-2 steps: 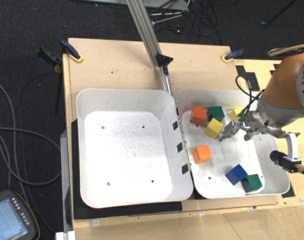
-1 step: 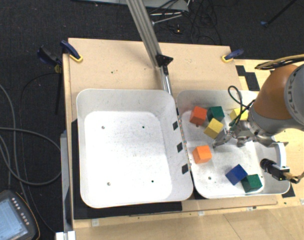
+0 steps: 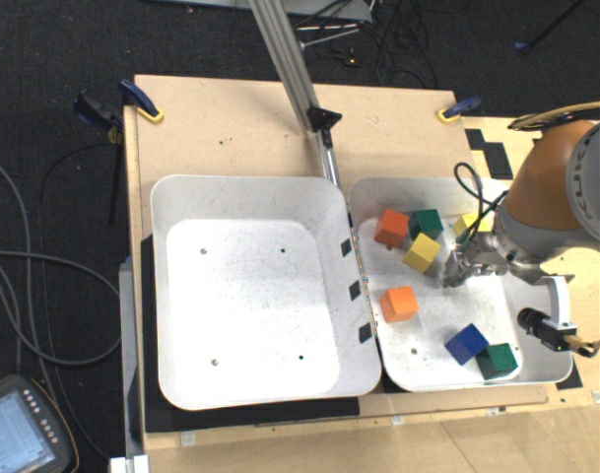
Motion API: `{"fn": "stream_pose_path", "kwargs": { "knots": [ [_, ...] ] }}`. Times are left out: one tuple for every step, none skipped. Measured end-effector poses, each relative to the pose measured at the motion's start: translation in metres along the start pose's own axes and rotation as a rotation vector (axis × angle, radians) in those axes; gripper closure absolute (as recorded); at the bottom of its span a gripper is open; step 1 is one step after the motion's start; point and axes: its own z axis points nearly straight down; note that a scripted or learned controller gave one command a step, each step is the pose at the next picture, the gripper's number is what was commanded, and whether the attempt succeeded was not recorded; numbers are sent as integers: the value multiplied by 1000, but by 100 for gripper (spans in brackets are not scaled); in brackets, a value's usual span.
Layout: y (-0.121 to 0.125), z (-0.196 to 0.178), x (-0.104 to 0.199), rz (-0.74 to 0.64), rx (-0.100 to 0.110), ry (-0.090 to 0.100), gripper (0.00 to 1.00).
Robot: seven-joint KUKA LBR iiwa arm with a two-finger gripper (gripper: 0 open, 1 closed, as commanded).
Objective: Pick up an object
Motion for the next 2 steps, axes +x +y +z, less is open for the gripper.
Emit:
{"fn": "stream_pose_path", "kwargs": {
  "knots": [
    [-4,-45,-4,1,-2,-1,100],
    [8,-96,-7,-2,-4,-2,100]
  ]
}}
